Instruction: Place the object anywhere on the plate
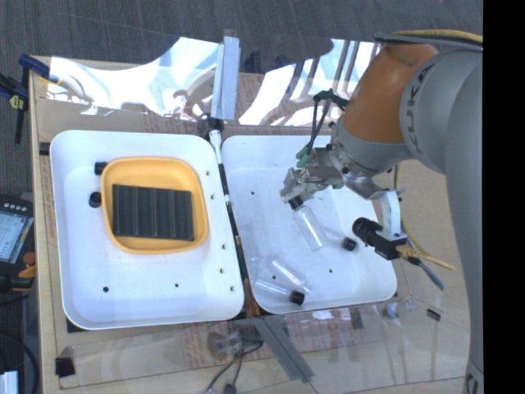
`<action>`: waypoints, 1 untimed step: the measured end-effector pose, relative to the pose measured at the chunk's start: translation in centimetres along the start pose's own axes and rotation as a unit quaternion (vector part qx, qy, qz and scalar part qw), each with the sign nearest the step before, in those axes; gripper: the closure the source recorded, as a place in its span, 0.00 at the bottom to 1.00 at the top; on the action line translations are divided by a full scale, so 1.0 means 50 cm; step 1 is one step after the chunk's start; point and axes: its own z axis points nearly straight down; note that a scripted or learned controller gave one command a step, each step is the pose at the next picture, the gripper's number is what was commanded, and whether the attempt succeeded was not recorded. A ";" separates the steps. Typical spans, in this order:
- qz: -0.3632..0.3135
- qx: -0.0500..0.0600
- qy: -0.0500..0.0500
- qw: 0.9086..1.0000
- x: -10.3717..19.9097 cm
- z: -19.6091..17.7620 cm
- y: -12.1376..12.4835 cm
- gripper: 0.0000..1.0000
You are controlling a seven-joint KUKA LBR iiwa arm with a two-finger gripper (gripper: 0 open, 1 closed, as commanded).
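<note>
As the camera view shows it, looking down at a slant:
Gripper (297, 194): low over the right bin (369, 279), in its upper middle part.
Grip state: cannot tell, the wrist body blocks the gap.
Clear tube (310, 228): task object, lying flat on the bin floor just below the gripper tip in the picture. Very close to it; contact unclear. Not seen clamped.
Small black cap (349, 243): down and right of the gripper tip, near the tube's lower end.
Second clear tube (279, 276): further down from the gripper tip, near the bin's front rim, black-capped.
Yellow plate (123, 175): well left of the gripper, in the left bin (74, 294), with a dark ridged insert (154, 212) in its middle.
Tube vs plate: well apart, different bins.
</note>
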 end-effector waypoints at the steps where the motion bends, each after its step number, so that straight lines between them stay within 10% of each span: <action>1: -0.128 -0.001 0.000 0.992 0.066 0.024 0.133 1.00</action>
